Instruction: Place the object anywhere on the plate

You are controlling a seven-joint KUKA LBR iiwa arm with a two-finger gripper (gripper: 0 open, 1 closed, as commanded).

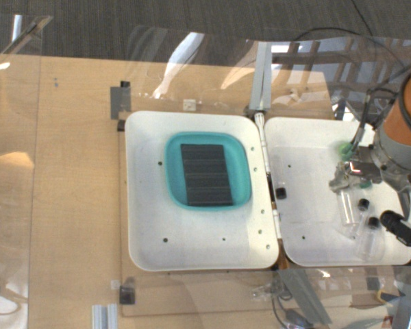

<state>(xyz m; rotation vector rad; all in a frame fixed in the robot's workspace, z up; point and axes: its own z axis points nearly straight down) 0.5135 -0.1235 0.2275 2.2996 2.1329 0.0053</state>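
Camera view looks down at a slant on a wooden desk (61, 184) bearing 2 shallow white bins side by side. In the left bin (147, 242) sits a teal plate (241, 177), a square with rounded corners, and on it lies a dark grey ridged object (206, 175). This object is a rectangle; its long axis runs from the far side of the bin toward the near side, tilted slightly so the near end leans to the right of the view. Its ridges cross the short way. It rests wholly inside the plate's rim, near the middle, touching nothing else.

The right bin (305, 232) is mostly bare white floor with a few small dark dots. A small black piece (281, 193) sits at the seam between the 2 bins. A grey metal bar (261, 81) runs from the far edge toward that seam. Dark brackets (121, 101) stand at the left bin's far corner and another (127, 294) at its near corner.

The arm (407, 125), with its orange band, reaches in from the right and hangs over the right bin's right half, well apart from the plate. Its pincer (354, 214) has clear fingers pointing down toward the bin floor; whether they stand wide or narrow cannot be told, and nothing is seen between them. Cables (342, 40) loop behind the arm. Nothing stands between the plate and the bin's walls.
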